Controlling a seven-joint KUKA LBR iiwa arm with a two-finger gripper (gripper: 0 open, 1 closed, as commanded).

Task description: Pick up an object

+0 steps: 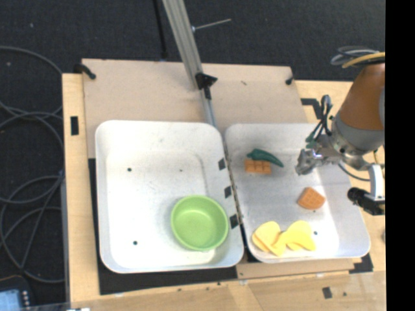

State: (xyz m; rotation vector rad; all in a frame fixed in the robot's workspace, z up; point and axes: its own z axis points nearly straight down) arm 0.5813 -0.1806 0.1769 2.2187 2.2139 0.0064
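Orange block [311, 198], unlabelled, near gripper [305, 164]

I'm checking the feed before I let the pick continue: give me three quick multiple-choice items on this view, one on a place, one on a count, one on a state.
1. Where is the green bowl?
A. near corner of the left bin
B. right bin, beside the yellow pieces
C. on the bare bench

2. How many orange items lie in the right bin?
A. none
B. two
C. four

3. How does the gripper stand?
A. clamped on the bowl
B. over the right bin, nothing seen between its fingers
C. above the left bin

Answers:
1 A, the bowl sits by the left bin's near right corner.
2 B, an orange block and an orange wedge.
3 B, it hangs above bare bin floor.
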